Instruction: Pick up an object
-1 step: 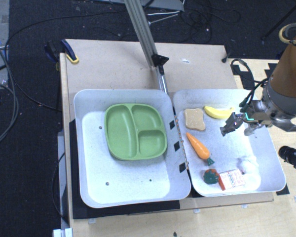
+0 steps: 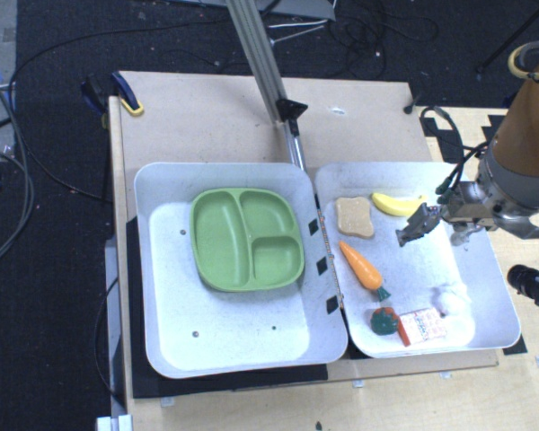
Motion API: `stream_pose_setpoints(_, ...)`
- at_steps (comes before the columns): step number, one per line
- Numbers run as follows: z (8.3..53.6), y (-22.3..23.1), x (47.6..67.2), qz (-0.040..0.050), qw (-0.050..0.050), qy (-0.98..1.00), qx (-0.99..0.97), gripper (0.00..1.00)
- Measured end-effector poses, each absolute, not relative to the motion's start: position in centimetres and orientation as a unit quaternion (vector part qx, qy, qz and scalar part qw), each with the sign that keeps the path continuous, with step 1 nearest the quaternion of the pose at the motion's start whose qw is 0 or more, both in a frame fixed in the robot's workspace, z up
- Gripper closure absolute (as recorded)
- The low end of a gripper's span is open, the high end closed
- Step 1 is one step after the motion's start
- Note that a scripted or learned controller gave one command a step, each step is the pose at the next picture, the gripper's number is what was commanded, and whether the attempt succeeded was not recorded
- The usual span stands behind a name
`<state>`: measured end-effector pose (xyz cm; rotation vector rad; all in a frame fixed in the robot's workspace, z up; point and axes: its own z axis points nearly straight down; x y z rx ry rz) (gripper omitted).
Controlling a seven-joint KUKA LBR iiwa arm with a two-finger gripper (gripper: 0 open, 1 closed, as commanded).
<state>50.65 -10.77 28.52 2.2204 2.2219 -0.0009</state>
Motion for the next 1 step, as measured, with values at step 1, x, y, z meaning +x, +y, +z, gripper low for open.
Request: stream_pose_setpoints(1, 22.64, -10.64, 51.52, -0.0017, -0.002, 0.707, 0.707, 0.00)
